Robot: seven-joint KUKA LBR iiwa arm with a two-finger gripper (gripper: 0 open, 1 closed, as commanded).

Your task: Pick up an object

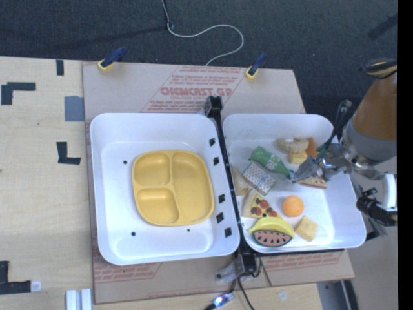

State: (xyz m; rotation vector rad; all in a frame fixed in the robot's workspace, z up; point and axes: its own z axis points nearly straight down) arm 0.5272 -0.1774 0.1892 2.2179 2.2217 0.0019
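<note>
Watermelon slice (271, 237): lower right bin, light, rigid, slippery toy.
Toast wedge (314, 183): thin, stiff; grip its flat edges.
Pincer (302, 172): spread narrowly, tips just above wedge, holding nothing.

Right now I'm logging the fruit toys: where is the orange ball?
The orange ball lies in the right bin, toward its front, between the pizza slice on its left and the yellow block, just above the watermelon slice.

Fixed overhead slant onto both bins (97, 173)
</note>
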